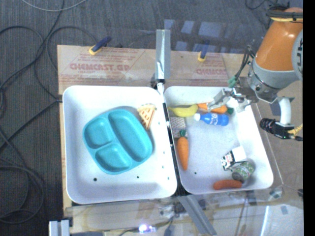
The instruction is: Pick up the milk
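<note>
One milk (234, 157) carton: white, black-marked, tilted, right bin (263, 146) | tool (227, 98) fingers parted, holding nothing

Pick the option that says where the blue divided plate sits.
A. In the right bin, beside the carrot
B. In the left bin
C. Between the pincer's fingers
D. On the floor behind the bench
B: the blue divided plate lies flat in the left bin, while the carrot lies in the right bin.
</note>
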`<state>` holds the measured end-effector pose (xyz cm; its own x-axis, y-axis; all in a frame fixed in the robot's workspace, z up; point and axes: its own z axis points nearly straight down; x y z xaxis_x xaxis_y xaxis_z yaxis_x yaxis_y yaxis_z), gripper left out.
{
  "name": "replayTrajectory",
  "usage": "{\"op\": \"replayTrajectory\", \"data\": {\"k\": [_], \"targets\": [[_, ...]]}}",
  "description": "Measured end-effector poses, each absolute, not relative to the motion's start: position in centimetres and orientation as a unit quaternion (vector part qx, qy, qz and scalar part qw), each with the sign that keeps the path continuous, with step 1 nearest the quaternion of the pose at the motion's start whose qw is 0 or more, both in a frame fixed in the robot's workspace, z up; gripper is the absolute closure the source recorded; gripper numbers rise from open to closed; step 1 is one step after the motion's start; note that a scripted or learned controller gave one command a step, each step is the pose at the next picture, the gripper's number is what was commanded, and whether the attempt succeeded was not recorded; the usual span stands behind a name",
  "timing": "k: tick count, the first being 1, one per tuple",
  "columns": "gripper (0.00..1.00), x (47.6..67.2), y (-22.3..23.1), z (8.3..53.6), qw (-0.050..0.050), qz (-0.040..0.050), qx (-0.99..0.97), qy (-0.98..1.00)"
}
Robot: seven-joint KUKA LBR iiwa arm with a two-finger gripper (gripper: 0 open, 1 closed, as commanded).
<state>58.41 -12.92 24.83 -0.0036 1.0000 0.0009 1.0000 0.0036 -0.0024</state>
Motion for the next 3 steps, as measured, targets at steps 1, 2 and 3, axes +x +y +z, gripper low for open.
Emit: {"op": "replayTrajectory", "data": {"k": [1,2,3], "targets": [[0.00,50.7,-15.6,9.4,0.002,0.0002,-0.746,-0.666],[0.00,48.9,-20.3,9.0,-0.003,-0.0051,-0.736,-0.677],[1.00,49.0,-20.4,10.0,-0.006,-0.0051,-0.736,-0.677]]}}
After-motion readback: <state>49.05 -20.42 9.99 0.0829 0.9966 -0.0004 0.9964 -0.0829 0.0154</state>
